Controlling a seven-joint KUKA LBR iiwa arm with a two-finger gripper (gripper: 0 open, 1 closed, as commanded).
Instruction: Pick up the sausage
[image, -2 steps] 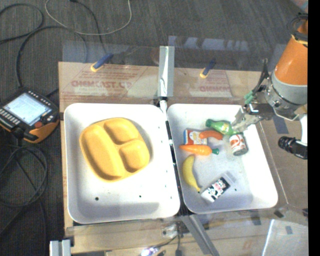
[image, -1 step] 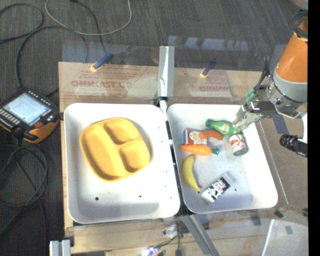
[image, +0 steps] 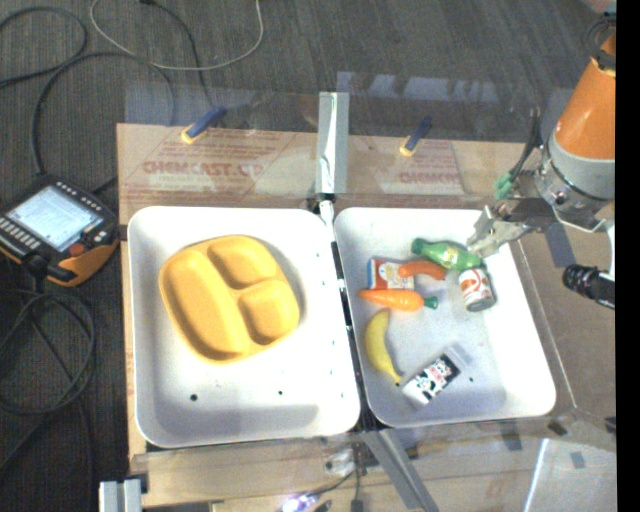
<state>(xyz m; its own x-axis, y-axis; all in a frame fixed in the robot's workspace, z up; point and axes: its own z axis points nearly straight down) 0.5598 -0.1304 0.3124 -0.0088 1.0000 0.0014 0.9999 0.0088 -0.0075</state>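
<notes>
The sausage (image: 429, 270), a short orange-brown piece, lies in the right bin (image: 520, 330) against the right end of a small orange and white carton (image: 392, 272). A green bottle (image: 446, 253) lies just above it and partly overlaps it. My gripper (image: 482, 232) hovers over the bin's upper right part, just right of the green bottle and above a red and white can (image: 478, 288). It is open, with nothing between its fingers. It sits roughly a bottle's length to the upper right of the sausage.
An orange carrot (image: 393, 298) lies below the carton, a banana (image: 380, 346) below that, and a black and white box (image: 432, 378) near the front. The left bin (image: 150, 380) holds a yellow divided plate (image: 233, 296). A divider (image: 343, 300) separates the bins.
</notes>
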